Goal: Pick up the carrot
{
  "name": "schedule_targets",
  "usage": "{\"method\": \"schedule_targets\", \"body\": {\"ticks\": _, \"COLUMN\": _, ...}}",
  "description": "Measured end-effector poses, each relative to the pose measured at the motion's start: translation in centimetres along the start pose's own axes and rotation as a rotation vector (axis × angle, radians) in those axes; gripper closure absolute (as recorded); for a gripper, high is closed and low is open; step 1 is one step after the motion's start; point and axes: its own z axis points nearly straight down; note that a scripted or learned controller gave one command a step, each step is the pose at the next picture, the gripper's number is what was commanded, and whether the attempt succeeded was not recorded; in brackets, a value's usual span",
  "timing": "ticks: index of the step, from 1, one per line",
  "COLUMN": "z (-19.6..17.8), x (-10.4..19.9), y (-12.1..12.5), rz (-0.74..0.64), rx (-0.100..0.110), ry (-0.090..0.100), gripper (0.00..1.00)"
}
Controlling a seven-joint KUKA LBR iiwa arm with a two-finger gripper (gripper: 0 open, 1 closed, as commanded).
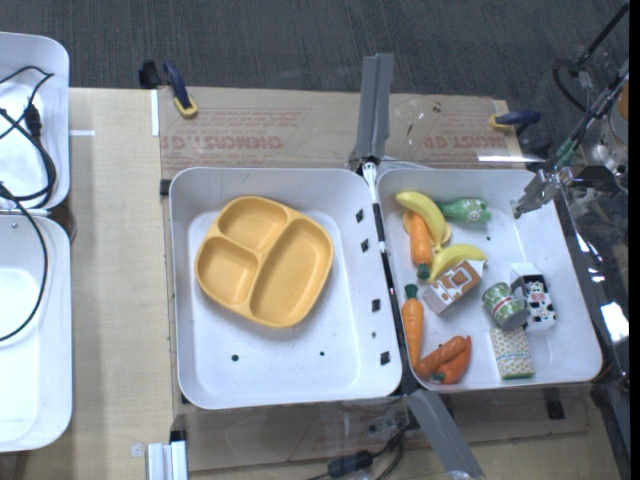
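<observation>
The right bin (575,298) holds three carrots. One orange carrot (419,236) lies lengthwise between two bananas near the bin's left wall. A second carrot (412,326) lies below it, green top pointing away from me. A darker red-orange carrot (447,358) rests at the bin's front. My gripper (531,195) hangs over the bin's far right corner, well to the right of all three carrots and touching none of them.
Also in the right bin are two bananas (424,211) (457,259), a green vegetable (464,209), a small carton (451,286), a green can (501,304), a cow-patterned item (537,302) and a packet (513,354). The left bin (190,298) holds a yellow divided plate (264,260).
</observation>
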Motion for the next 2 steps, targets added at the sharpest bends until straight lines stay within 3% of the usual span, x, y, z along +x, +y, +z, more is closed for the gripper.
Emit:
{"method": "schedule_targets", "body": {"ticks": 1, "z": 13.8, "x": 2.0, "y": 0.6, "rz": -0.034, "rx": 0.000, "ry": 0.000, "gripper": 0.00}}
{"method": "schedule_targets", "body": {"ticks": 2, "z": 15.7, "x": 9.3, "y": 4.3, "rz": 0.029, "rx": -0.001, "ry": -0.001, "gripper": 0.00}}
